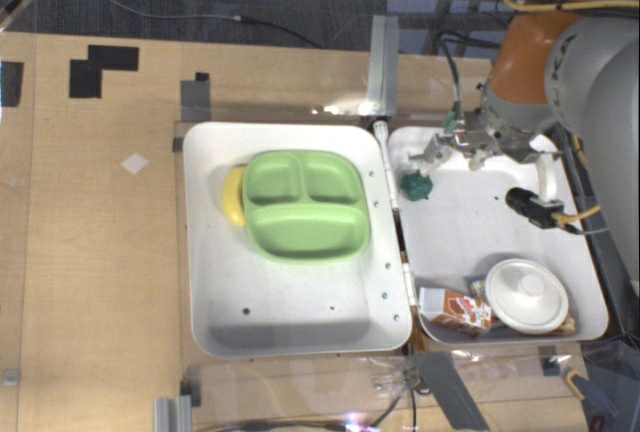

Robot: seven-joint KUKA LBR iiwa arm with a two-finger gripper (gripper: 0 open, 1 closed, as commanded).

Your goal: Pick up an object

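My gripper (pixel 452 152) hangs over the far part of the right bin (pixel 590 315), open, with nothing between its fingers. A small dark green object (pixel 416 185) lies just below and left of it, near the bin's left wall. A white round bowl (pixel 526 295) sits upside down in the near right corner. Beside it, along the near wall, lies a brown and white snack packet (pixel 458 309). In the left bin (pixel 290 325) a green divided plate (pixel 304 204) rests partly over a yellow object (pixel 232 197), which shows at the plate's left edge.
A low divider (pixel 393 220) separates the two bins. The grey arm with its orange band (pixel 525 55) comes in from the upper right, over the right bin's far corner. A metal post (pixel 384 60) stands behind the bins.
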